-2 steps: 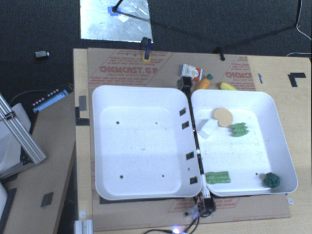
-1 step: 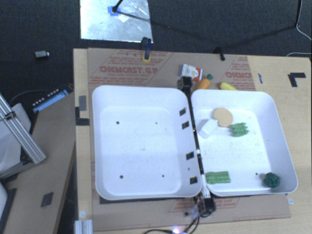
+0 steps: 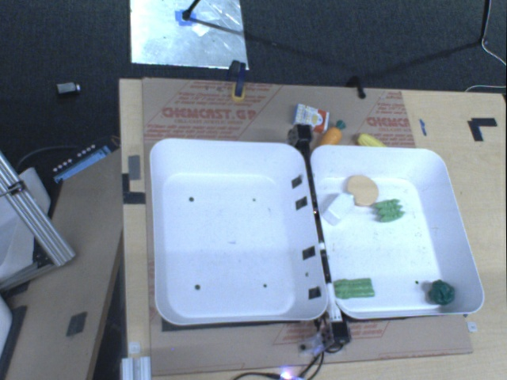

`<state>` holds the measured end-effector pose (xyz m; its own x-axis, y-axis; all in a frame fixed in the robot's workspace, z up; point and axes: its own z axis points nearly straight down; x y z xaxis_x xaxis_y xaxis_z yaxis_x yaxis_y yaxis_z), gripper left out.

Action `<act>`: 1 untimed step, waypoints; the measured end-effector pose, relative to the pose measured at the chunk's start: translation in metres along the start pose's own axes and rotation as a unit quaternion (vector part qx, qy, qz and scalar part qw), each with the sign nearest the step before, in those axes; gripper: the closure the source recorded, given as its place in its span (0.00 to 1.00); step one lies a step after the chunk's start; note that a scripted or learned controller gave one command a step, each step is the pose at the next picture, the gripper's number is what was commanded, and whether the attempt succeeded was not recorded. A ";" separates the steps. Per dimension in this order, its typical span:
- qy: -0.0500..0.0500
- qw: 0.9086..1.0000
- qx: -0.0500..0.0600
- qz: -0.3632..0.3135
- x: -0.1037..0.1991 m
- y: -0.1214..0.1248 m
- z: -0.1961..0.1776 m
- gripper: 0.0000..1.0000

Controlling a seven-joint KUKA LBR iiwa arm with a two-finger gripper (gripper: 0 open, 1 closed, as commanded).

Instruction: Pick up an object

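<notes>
Dark carpet floor far and left. A metal sheet lies on it, far side. Aluminium frame at left edge. Surface is a brown board with red print, a clamp on its far edge. Left bin white. Right bin: white block by the divider, tan disc beside it, green leafy piece, green bar near left corner, dark green lump near right corner. Orange item and yellow item beyond the right bin. End effector state: cannot tell.
</notes>
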<state>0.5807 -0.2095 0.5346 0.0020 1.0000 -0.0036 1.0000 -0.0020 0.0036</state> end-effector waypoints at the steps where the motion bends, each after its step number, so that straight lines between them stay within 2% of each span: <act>1: 0.001 1.000 0.000 -0.003 0.011 -0.013 -0.001 1.00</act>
<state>0.5674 -0.1981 0.5355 -0.0037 1.0000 -0.0011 1.0000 0.0037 0.0031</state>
